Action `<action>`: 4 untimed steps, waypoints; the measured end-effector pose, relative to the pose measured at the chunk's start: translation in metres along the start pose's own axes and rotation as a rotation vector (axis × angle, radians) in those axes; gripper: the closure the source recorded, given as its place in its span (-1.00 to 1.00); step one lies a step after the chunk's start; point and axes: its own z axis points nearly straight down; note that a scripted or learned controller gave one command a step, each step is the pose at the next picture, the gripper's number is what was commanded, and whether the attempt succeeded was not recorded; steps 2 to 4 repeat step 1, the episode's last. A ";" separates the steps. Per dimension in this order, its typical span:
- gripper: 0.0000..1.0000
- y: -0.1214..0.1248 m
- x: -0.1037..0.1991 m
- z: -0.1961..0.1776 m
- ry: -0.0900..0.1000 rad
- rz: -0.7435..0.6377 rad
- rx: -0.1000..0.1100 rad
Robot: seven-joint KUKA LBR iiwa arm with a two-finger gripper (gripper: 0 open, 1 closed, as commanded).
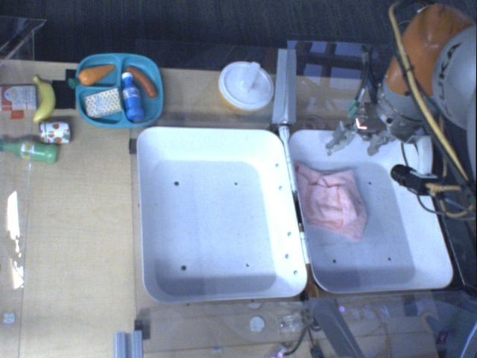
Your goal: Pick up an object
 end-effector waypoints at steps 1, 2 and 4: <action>-1.00 -0.035 -0.032 0.091 0.000 -0.083 0.001; -1.00 -0.035 -0.032 0.091 0.000 -0.083 0.001; -1.00 -0.035 -0.032 0.091 0.000 -0.083 0.001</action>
